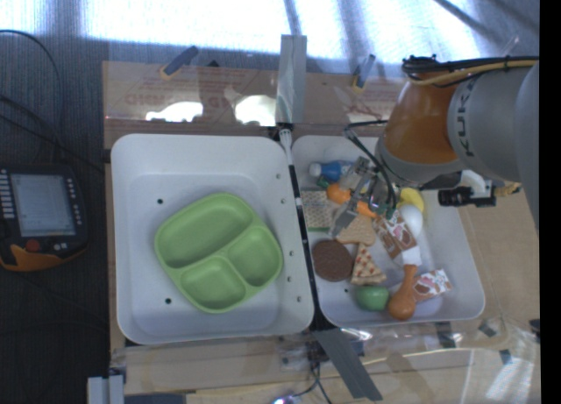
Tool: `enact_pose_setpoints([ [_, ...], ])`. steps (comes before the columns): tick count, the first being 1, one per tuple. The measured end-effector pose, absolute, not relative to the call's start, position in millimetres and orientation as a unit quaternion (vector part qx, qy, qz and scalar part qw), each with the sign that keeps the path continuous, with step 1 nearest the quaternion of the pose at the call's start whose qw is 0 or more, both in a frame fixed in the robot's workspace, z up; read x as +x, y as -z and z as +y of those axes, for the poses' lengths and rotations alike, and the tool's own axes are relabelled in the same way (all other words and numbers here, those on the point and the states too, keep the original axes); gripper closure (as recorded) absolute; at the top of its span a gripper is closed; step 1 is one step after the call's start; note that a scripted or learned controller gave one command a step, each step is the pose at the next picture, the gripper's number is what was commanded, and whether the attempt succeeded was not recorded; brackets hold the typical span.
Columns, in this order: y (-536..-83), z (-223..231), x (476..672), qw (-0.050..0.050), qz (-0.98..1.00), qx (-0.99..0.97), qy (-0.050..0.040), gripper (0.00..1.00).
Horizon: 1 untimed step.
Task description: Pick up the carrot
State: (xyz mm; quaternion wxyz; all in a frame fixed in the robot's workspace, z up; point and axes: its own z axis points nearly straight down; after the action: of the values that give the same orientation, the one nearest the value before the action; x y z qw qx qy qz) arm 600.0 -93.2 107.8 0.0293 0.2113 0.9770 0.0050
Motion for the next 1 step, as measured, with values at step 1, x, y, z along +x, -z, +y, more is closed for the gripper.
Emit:
enact_pose_setpoints([
  [1,-108.0,-95.7,611.9,0.019,0.973,0.229,-0.0037,0.00],
])
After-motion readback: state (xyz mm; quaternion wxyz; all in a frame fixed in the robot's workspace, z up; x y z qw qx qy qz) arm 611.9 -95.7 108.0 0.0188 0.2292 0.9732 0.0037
